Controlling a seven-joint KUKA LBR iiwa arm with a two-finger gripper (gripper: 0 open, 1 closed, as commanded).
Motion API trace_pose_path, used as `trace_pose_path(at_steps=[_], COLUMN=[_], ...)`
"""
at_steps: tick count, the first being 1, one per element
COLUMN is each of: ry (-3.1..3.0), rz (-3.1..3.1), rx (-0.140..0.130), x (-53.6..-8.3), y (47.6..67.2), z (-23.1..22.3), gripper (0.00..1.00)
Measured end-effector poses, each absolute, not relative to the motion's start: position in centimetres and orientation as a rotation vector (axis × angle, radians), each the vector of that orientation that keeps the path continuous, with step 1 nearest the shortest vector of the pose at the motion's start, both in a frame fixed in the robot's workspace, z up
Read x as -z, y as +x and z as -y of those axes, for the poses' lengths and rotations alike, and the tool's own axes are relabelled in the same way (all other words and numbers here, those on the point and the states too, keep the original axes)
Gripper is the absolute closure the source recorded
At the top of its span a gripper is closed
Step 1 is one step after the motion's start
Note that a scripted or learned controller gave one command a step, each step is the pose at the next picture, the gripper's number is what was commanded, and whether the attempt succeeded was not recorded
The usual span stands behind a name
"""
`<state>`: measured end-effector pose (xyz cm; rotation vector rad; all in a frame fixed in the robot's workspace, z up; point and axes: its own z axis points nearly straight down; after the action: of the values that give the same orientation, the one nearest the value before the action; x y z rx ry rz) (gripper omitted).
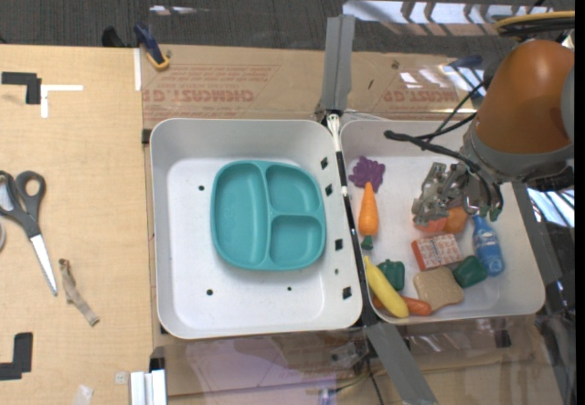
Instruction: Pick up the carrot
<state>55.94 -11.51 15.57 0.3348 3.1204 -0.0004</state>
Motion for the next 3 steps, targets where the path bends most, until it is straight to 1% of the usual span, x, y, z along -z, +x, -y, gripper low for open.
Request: trace_pose_path(at_steps=[1,2,3], ry=[0.478,-0.117,-0.683], rz=[-3.101,-3.14,-3.063], rx=[-0.001,-0.001,-0.001], x=[-23.2,-19.1,-23.4], y=[58.4,52.9,50.3], z=[4.4,3.6,3.2], gripper=[1.0,1.0,1.0])
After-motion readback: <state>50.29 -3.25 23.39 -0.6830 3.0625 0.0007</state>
